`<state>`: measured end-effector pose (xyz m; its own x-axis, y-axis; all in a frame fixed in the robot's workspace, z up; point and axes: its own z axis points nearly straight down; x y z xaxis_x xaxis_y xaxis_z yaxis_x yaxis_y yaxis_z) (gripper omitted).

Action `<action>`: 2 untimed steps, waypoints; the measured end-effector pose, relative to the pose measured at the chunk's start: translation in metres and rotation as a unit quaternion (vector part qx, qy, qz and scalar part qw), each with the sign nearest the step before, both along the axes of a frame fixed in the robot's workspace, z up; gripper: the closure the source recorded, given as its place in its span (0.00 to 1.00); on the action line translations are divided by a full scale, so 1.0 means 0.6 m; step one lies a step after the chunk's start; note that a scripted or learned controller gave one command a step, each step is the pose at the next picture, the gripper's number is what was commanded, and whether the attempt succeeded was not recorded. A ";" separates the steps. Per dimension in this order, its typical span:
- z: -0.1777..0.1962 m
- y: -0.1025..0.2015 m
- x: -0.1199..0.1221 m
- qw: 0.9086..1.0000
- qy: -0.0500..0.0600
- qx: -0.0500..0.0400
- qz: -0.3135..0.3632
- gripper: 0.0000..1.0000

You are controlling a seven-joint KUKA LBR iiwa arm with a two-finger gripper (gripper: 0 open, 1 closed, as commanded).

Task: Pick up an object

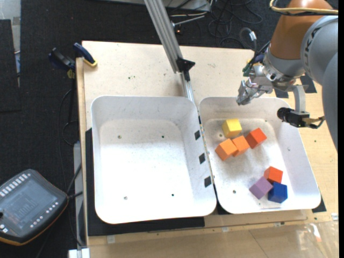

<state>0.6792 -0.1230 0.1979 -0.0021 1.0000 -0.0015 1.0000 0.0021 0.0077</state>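
The right bin [301, 160] holds several small blocks. A yellow block [233, 127] lies toward the back, with two orange blocks [227, 148] [240, 143] and a red-orange block [257, 136] just in front of it. Nearer the front right sit a red block [274, 174], a purple block [261, 187] and a blue block [278, 192]. My gripper [246, 97] hangs above the bin's back rim, behind and slightly right of the yellow block, well clear of it. Nothing shows between its fingertips.
The left bin [107, 117] stands beside the right one, with black clips along the shared wall. A metal pole [164, 28] slants down to the bins' back junction. A pendant [27, 206] lies at the front left, a clamp [72, 58] at the back left.
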 end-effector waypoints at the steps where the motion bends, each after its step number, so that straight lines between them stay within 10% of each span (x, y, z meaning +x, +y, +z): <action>1: 0.091 0.000 0.003 1.000 -0.001 0.000 0.000 1.00; 2: 0.102 0.099 0.004 1.000 0.003 0.002 0.003 1.00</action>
